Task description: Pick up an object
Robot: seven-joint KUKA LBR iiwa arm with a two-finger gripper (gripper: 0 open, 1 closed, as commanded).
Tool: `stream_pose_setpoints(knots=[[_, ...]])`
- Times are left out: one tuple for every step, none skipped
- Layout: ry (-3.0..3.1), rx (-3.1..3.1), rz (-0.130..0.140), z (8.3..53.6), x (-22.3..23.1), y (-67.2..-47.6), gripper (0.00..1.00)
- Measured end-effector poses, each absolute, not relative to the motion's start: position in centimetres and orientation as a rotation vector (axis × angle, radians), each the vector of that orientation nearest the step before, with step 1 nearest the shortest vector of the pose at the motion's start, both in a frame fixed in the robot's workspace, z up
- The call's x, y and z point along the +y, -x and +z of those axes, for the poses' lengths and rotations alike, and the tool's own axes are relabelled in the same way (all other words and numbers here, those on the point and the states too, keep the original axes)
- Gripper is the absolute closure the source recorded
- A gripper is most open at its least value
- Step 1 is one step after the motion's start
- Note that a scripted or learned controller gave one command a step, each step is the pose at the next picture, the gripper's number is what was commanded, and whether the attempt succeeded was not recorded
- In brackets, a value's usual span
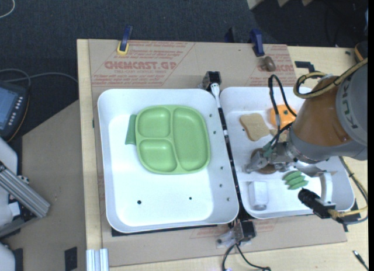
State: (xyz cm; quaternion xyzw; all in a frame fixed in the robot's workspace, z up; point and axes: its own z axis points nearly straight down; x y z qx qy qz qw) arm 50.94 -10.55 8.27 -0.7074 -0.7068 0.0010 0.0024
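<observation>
**Green tray left, clutter right**

Green divided tray (173, 138) lies in the left bin (114, 147). The right bin (234, 100) holds a toast slice (253, 125), an orange piece (283, 115), a green ridged item (294, 179) and a clear cup (258, 194). The gripper (264, 160) hangs low over them, partly hidden by the arm; whether it is spread or pinching anything, I cannot tell.

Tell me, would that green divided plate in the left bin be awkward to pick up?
Probably. The green divided plate looks like stiff, light plastic, so it shouldn't flop. It lies flat and wide in the left bin, so two fingers may only catch its thin rim, and it could slide.
</observation>
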Motion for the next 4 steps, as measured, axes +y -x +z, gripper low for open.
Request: stream_pose_setpoints(knots=[[2.224,-2.218,-0.001,9.5,-10.6,-51.0,1.00],[2.227,-2.224,-0.004,14.5,-11.7,-51.2,1.00],[2.225,-2.228,-0.006,20.5,-11.8,-51.7,1.00],[2.224,-2.226,-0.004,22.6,-11.8,-51.8,1.00]])
